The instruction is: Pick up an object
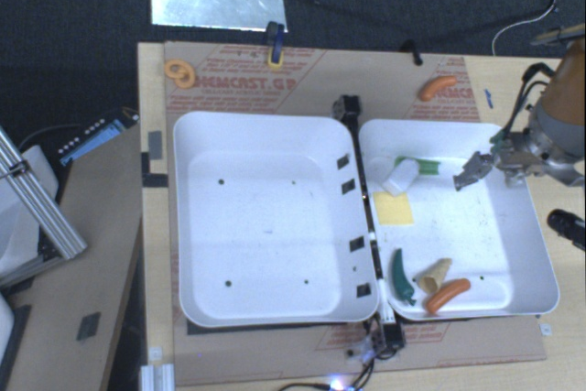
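The claw [475, 170] hangs over the right bin [522, 224], its fingers seemingly spread, nothing between them. Left of it lies a white-and-green brush [407, 172].

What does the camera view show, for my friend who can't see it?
A robot hand hovers over the right white bin, which holds a yellow square, a green-and-white tube, a green pepper, a cone and a sausage.
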You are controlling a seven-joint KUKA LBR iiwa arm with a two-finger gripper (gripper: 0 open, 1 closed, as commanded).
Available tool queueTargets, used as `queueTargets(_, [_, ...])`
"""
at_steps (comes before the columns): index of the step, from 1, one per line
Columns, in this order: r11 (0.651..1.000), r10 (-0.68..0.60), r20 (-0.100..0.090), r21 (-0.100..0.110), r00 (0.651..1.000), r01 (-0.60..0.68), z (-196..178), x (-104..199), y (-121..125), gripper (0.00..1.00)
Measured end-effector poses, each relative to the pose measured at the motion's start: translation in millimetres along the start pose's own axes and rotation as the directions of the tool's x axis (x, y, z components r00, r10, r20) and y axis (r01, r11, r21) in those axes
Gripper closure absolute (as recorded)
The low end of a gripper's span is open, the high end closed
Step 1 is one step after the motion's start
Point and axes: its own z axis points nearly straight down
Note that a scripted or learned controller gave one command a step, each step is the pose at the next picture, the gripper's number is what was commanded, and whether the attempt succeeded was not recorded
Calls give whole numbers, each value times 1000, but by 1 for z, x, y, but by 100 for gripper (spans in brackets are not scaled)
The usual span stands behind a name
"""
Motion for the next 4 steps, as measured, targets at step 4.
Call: queueTargets(4, [1000, -5, -3, 8, 1000, 5, -176, 52, -25, 100])
